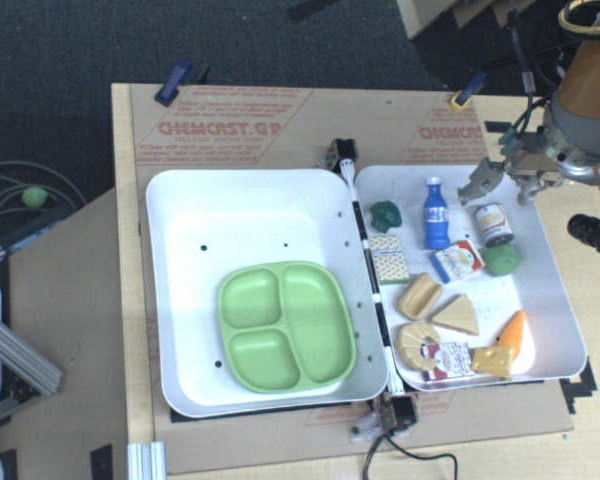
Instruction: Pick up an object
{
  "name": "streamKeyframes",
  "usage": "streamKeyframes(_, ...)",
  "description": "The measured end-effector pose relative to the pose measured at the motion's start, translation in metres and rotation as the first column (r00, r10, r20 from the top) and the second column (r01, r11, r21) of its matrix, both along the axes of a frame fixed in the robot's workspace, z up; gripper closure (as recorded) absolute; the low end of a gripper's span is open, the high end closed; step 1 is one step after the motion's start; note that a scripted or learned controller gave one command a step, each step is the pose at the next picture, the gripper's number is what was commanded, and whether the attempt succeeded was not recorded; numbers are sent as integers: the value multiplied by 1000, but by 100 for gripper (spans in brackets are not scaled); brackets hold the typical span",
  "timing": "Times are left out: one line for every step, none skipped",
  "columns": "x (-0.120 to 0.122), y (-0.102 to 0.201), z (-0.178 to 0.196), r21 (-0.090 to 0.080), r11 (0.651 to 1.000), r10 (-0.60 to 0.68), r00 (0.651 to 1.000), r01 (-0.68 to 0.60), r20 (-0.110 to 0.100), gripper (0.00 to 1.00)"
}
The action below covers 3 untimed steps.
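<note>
Hovering above the right bin, gripper spread open, empty, arm cut off at frame edge.

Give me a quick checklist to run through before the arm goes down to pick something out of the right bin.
1. Gripper above the right bin: ok, it hangs over the bin's upper right part.
2. Nothing between the fingers: ok, they look spread and bare.
3. A target right below: ok, the small can lies just under it.
4. Room around the can: not ok, the green ball and the red and white packet lie close by.
5. Blue bottle clear of the way down: ok, it lies off to the left.
6. Left bin's green tray out of the way: ok.
</note>
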State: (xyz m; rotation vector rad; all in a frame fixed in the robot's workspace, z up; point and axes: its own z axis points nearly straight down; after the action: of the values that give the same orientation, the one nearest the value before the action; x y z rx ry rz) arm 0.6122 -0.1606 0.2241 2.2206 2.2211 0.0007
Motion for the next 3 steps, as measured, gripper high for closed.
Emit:
streamKeyframes(32,25,-123,2,1000,0,1000,0,-5,0)
streamKeyframes(37,58,-136,-13,1000,-4,1000,4,5,0)
streamKeyframes(-34,61,-140,0,1000,-1,1000,1,-3,0)
